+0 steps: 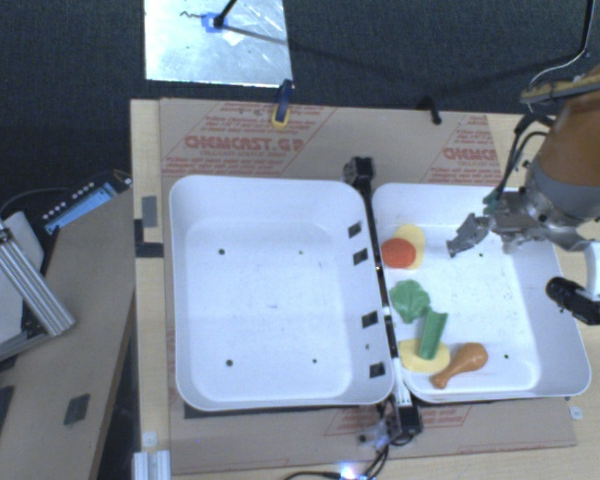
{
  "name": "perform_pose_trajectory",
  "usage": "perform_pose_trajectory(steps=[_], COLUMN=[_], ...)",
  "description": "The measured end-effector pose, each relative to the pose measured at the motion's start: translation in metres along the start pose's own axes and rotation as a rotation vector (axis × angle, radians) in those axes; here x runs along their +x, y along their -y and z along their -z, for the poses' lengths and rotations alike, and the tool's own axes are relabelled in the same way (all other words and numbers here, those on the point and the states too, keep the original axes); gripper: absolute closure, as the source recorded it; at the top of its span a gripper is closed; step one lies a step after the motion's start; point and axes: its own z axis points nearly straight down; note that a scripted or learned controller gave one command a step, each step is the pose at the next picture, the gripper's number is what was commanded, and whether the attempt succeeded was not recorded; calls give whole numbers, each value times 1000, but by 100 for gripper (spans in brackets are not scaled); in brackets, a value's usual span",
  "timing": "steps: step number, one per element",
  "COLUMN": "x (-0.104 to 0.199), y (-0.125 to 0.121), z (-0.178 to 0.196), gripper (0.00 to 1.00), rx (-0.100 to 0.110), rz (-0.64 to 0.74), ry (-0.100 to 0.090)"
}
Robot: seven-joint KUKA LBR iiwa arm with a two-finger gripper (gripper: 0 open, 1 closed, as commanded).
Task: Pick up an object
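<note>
In the right bin [540,298] lie several toy foods along its left side. A red-orange round piece [399,254] sits against a yellow piece [411,236] near the top. Below them is a green leafy piece [408,299], then a green stick [432,333] lying over a yellow slice [416,355]. A brown drumstick [460,363] rests near the front wall. My gripper [467,235] hangs over the upper middle of the right bin, to the right of the yellow and red pieces. I see nothing held at its tip.
The left bin [270,288] stands beside the right one, with black clips [365,258] along the shared wall. Both bins rest on a cardboard sheet [240,138]. A metal plate [215,28] lies beyond the bench at the back.
</note>
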Motion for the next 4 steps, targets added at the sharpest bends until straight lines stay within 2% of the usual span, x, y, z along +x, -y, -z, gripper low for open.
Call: perform_pose_trajectory(steps=[1,2,3,4], x=[33,35,37,37], y=[10,-17,-77,-75], z=[-94,-131,-128,-118], gripper=[0,0,0,100], rx=[8,-1,-7,-5], rz=[4,2,3,3], ry=[-3,0,1,0])
